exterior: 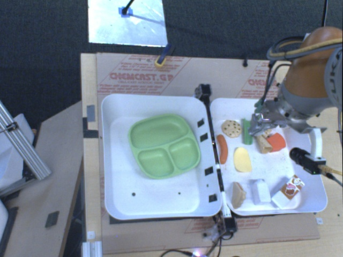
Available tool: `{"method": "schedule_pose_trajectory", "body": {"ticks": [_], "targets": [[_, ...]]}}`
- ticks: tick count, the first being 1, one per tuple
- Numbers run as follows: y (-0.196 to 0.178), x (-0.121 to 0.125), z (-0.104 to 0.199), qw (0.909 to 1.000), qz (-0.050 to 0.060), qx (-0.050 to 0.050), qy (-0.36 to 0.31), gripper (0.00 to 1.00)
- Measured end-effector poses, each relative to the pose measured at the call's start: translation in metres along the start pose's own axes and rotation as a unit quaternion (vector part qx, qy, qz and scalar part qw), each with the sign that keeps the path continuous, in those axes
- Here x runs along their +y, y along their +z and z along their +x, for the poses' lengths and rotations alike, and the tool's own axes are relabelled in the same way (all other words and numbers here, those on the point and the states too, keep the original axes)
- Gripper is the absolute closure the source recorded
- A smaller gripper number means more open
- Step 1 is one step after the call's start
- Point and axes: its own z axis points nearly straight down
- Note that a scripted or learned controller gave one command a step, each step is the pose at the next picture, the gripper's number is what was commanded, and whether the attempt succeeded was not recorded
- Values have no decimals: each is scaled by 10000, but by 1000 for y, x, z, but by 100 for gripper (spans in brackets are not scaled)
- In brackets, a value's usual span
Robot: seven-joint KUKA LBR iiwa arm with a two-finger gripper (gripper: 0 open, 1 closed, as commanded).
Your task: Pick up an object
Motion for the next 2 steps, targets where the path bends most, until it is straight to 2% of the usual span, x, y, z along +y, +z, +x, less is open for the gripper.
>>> {"method": "schedule_pose_trajectory", "body": {"ticks": [1, 2], "targets": [[0, 41, 26, 10000, 8, 2, 2, 100], [22, 86, 36, 10000, 12, -3, 11, 100]]}}
